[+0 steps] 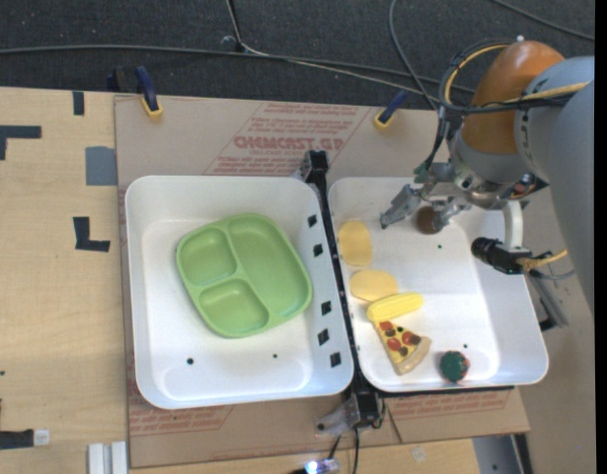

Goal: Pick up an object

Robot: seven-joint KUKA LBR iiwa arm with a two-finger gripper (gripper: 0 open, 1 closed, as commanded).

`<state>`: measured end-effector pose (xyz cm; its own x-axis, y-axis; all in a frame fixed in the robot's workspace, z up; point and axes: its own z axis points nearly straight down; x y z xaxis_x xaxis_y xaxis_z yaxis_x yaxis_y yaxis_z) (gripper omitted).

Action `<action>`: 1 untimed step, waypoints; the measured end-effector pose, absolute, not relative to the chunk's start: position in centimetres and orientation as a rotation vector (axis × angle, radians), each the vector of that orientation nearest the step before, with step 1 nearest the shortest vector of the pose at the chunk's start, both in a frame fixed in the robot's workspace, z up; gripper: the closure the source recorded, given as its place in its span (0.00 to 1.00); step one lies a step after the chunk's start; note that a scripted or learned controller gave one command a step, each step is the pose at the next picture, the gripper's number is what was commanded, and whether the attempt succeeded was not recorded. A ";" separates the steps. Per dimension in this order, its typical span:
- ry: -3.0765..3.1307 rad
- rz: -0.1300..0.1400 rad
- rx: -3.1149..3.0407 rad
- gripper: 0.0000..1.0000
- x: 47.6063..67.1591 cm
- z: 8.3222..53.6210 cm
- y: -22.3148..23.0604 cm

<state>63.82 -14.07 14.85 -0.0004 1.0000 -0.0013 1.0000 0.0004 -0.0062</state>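
My end effector hangs with fingers apart, holding nothing, over the right bin. The toy pizza lies nearer; I might miss it by closing too early.

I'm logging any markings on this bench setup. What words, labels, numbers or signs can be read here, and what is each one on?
"CHEMCAST GP": red print on the brown board under the white bins, just beyond them; the letters are blurred, so this reading is uncertain.
Smaller red lines above and below it: too blurred to read.
Red print on the board's near edge, below the bins: too small to read.
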 end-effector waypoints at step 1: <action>-2.222 0.006 -2.219 0.00 63.9 8.5 -14.4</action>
<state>63.92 -14.35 8.53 -0.0016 1.0000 -0.0020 1.0000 0.0016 -0.0039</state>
